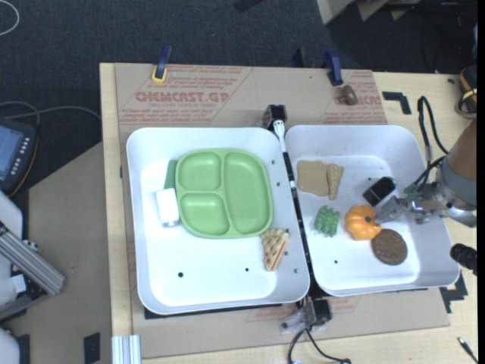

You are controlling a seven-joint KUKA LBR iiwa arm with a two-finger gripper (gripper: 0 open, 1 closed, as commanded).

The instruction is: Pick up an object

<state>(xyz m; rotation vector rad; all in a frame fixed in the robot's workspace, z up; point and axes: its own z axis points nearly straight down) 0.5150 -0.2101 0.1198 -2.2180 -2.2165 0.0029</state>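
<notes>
The left bin holds a green divided plate, a white block and a striped sandwich. The right bin holds tan crackers, a green piece, an orange pumpkin and a brown disc. The claw sits just beside the pumpkin, whether open or closed I cannot tell. Both bins lie on the cardboard-topped counter, with dark carpet beyond.

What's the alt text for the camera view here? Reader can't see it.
Seen from above, the gripper reaches in from the right over the right bin, beside an orange toy, a brown disc, a green toy and a tan cracker. The left bin holds a green divided plate, a small white block and a sandwich wedge.
</notes>
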